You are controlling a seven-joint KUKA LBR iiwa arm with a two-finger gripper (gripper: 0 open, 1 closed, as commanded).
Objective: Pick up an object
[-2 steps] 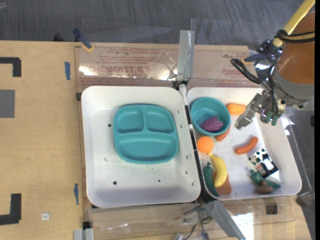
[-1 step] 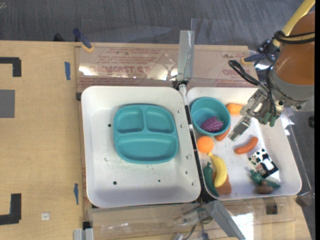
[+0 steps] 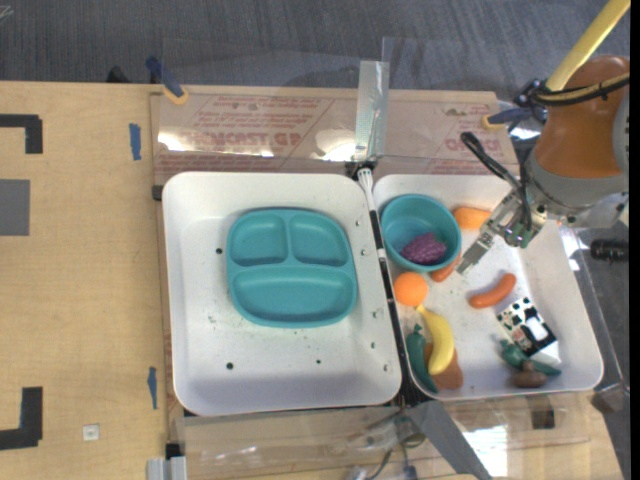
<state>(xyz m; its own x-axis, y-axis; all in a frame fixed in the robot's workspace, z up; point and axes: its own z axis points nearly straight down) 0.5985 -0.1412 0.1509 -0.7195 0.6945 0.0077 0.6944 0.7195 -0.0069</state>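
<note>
My gripper [image 3: 480, 248] hangs low over the right bin [image 3: 580, 313], just right of a teal bowl [image 3: 408, 218] that holds a purple bunch of grapes [image 3: 426, 248]. Its tip sits between an orange fruit [image 3: 470, 216] behind it and an orange-red sausage-shaped piece [image 3: 492, 290] in front of it. Nothing can be seen held in it. An orange ball [image 3: 410, 288], a yellow banana [image 3: 438, 340], a green piece [image 3: 417, 354] and a black-and-white toy [image 3: 526, 324] lie in the front half of the same bin.
The left bin [image 3: 190, 298] holds a teal divided plate [image 3: 292, 266]. A raised rim [image 3: 378, 268] separates the two bins. A brown piece [image 3: 531, 374] lies in the right bin's front corner. The arm's orange band [image 3: 580, 133] stands above the right bin's back edge.
</note>
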